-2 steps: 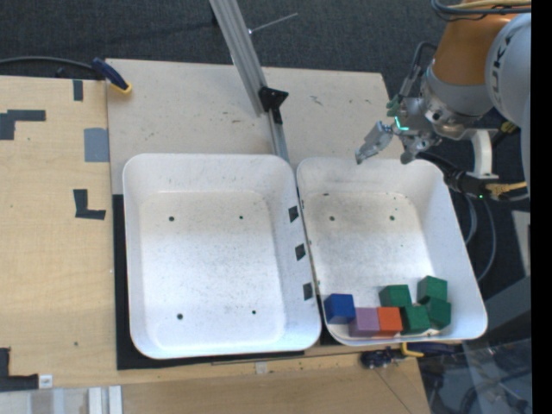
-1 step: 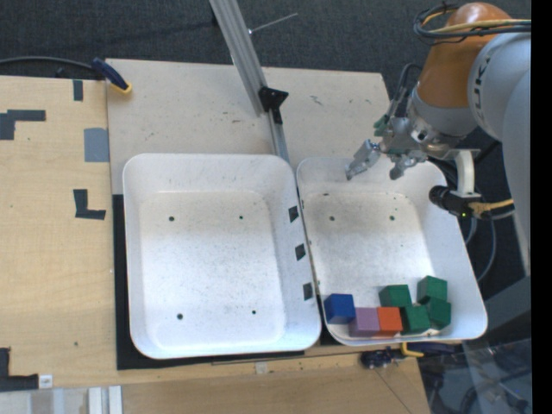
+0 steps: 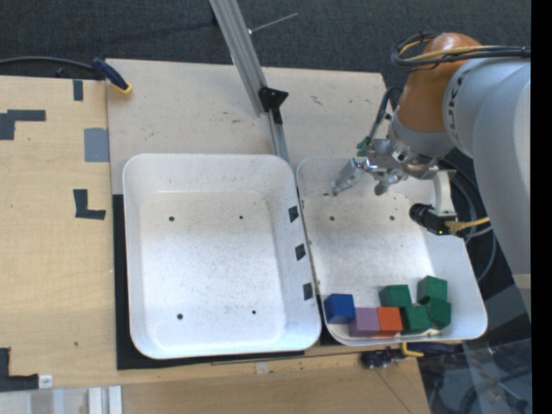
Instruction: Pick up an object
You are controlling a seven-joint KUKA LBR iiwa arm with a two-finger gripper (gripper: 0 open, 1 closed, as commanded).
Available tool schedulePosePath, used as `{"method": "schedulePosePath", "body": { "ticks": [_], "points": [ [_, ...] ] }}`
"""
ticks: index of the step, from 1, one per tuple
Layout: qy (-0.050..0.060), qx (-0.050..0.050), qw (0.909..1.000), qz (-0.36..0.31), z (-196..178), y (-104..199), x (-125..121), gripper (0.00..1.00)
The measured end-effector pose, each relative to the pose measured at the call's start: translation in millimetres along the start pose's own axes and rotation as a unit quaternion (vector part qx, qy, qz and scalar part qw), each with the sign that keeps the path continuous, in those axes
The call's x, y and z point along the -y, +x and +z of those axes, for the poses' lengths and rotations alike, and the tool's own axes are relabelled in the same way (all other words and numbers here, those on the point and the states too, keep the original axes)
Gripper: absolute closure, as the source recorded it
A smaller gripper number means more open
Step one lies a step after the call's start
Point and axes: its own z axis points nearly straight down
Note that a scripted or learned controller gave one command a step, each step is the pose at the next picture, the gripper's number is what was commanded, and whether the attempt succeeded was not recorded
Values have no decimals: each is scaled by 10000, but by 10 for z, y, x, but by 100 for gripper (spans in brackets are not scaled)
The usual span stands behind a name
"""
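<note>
- Light wood tabletop [image 3: 52,231], dark grey carpet-like floor [image 3: 129,15] across the top of the frame.
- Grey and dark tape patches [image 3: 97,144] on the tabletop at frame left; blue-and-yellow clamp [image 3: 112,74] at upper left.
- Slanted aluminium rail [image 3: 240,41] running from top centre down to the gap between the bins.
- Two white bins side by side on a black mat [image 3: 121,317]: left bin [image 3: 138,179] mid-frame, right bin [image 3: 362,240] right of centre.
- Blocks clustered along the lower edge of the right bin, touching or nearly so: one blue block [image 3: 339,307], one purple block [image 3: 367,320], one orange block [image 3: 390,319], green blocks [image 3: 420,303], about four, exact count hard to tell.
- Grey arm [image 3: 492,119] with orange band at upper right of frame.
- Pincer [image 3: 364,176] over the upper edge of the right bin, fingers [image 3: 345,182] spread, nothing between them.
- Pincer well apart from the block cluster.
</note>
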Motion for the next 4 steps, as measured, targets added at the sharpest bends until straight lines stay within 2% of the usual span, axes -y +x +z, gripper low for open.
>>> {"method": "schedulePosePath", "body": {
  "ticks": [1, 2, 3, 4],
  "points": [
    [-6, 1, 10000, 1, 495, 8, 14, 0],
    [-31, -3, 10000, -8, 360, 20, -3, 100],
    [-56, -5, 10000, -4, -77, 67, 24, 100],
    [-68, 0, 10000, -2, -711, 64, -19, 100]
  ]
}}
